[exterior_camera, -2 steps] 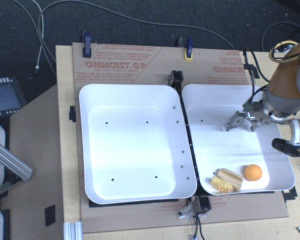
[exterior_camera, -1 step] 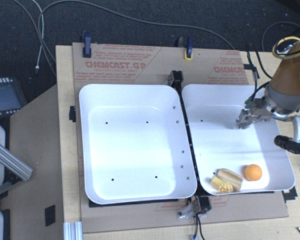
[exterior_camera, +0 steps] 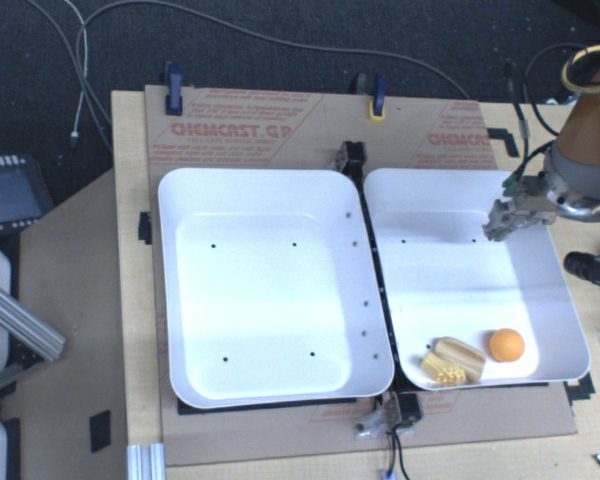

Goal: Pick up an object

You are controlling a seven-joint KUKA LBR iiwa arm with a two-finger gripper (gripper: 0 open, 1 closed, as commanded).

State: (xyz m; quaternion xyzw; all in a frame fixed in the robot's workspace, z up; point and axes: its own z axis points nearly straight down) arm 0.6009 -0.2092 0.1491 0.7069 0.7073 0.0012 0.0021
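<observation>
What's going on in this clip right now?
A grey KUKA arm reaches in from the right, with its gripper over the upper right part of the right bin. Nothing shows between its fingers. The two objects, an orange ball and a tan corn-like piece, lie apart from each other near the bin's lower edge, well away from the gripper. The left bin sits beside it. No pick has been made yet.

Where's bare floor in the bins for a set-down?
Left bin: whole floor bare. Right bin: bare through its middle and far-left part. Crowded at its near edge, with corn, a tan piece and an orange ball; gripper hangs over its far right.
</observation>
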